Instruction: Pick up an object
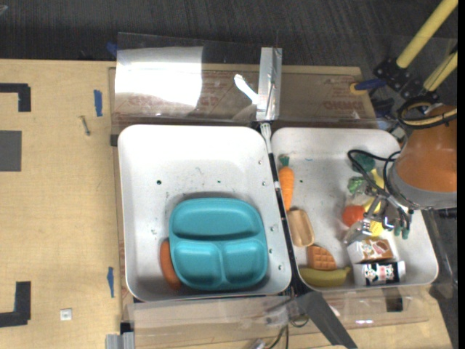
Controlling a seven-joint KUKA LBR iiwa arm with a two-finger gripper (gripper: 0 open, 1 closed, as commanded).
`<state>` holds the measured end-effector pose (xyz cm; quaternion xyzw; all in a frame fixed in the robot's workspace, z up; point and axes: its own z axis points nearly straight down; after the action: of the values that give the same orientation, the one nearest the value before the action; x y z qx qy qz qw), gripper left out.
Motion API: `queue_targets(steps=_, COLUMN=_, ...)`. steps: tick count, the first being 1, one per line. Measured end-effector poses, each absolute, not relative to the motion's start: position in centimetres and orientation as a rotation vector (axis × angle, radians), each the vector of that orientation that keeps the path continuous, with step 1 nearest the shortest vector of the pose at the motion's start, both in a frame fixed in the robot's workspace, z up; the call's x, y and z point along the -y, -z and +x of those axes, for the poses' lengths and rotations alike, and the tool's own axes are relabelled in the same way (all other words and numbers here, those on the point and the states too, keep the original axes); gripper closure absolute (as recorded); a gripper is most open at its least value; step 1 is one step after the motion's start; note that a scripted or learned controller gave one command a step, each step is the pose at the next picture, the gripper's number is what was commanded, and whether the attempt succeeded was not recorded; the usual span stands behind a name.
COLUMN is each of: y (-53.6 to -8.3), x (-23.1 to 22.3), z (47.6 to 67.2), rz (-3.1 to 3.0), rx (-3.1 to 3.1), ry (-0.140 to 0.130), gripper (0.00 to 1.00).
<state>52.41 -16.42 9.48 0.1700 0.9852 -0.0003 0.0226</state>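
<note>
The right bin (320, 155) holds several toy foods. A carrot (286, 184) lies along its left wall, with a tan bun (301, 227), a waffle piece (320, 256) and a yellow-green banana (324, 275) below it. My gripper (378, 208) hangs low over the right side of this bin, under the orange band (434, 164). It is right above a red round item (353, 215) and a yellow item (373, 228). A green item (357, 185) sits just above them. A white packet (373, 250) and a white can (381, 272) lie near the front.
The left bin (189, 158) holds a teal divided tray (216, 242) with an orange item (168, 262) partly under its left edge. A clear panel (189, 86) and a metal post (269, 82) stand behind the bins. Yellow-handled gear (429, 27) is at the top right.
</note>
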Motion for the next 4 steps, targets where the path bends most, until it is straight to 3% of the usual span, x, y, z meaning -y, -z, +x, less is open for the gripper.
queue_targets(steps=1, y=-8.9, x=11.9, z=49.0, rz=0.722, rx=-3.044, ry=-0.001, gripper=0.0)
queue_targets(steps=2, y=-8.9, x=9.6, z=48.4, rz=0.794, rx=-3.027, ry=0.001, gripper=0.0)
queue_targets(steps=3, y=-8.9, x=10.0, z=56.5, rz=0.92, rx=-2.992, ry=-0.003, gripper=0.0)
queue_targets(steps=4, y=-8.8, x=9.9, z=50.7, rz=0.968, rx=-2.98, ry=-0.003, gripper=0.0)
